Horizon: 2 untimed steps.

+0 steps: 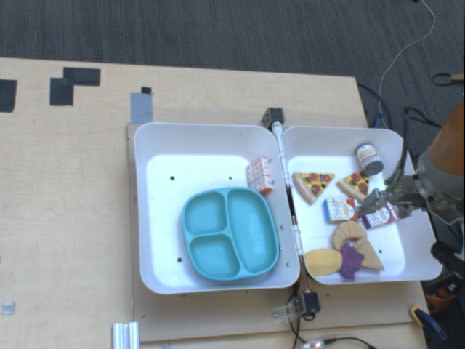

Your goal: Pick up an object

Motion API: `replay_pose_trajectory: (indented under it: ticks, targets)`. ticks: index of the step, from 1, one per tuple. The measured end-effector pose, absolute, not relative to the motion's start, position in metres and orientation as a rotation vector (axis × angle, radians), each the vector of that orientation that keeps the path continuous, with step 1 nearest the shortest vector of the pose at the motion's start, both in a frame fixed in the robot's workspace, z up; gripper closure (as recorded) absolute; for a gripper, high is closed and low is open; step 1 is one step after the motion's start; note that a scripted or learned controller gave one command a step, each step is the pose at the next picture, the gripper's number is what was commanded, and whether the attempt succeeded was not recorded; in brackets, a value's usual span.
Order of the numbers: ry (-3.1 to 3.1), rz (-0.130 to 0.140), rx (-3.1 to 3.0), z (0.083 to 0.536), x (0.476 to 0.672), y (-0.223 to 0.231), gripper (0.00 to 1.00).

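My gripper (375, 203) reaches in from the right over the right bin (414, 264). It hangs just above a small purple and white packet (381, 219) and beside a blue and white carton (336, 210). Around it lie two pizza slices (313, 184) (355, 186), a tin can (369, 158), a tan pastry (354, 235), a yellow piece (322, 261) and a purple grape bunch (352, 259). Nothing is seen lifted off the bin floor.
The left bin (156, 195) bears a blue divided plate (230, 233) and a small red and white box (259, 174) near its right wall. A ridge with clips divides the two bins. Cables trail at the right of the bench.
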<state>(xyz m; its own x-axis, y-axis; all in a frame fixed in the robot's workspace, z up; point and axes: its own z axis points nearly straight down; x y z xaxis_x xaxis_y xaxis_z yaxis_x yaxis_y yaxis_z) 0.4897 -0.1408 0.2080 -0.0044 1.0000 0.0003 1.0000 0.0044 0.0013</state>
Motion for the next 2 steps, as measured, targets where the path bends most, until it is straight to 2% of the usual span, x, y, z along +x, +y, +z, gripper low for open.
replay_pose_trajectory:
  ticks: [1, 2]
  targets:
    - [2.215, 0.018, 2.209, 0.099, 0.492, -0.147, 0.00]
    - [2.208, 0.032, 2.198, 0.115, 0.498, -0.147, 1.00]
